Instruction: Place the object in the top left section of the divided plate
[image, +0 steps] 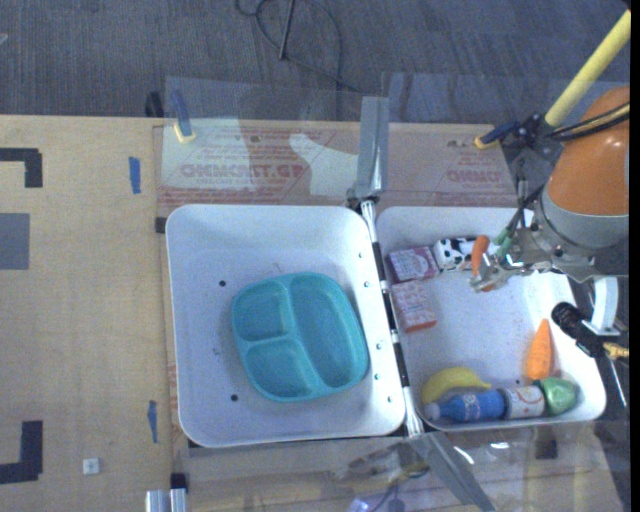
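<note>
Sitting flat in the middle of the left bin (190, 300), the teal divided plate (298, 336) shows all three sections bare, so nothing has reached its top left section yet. The task names no particular object, and the candidates all lie in the right bin (475, 330): two small pink packets (411, 285) just beside the wall between the bins, a black-and-white toy (456, 252) near the back, an orange carrot (540, 350) toward the right side, and along the front wall a yellow banana (455, 381) touching a bottle with a blue end and a green cap (500, 404). The plate lies apart from this clutter, presumably so that a drop into one section can be judged cleanly. The gripper (487, 266) hangs over the back of the right bin, just beside the toy, with something small and orange at its tip; whether that is a grasped item or part of the tool is too blurred to say. Its jaws: I cannot tell how they stand.
</note>
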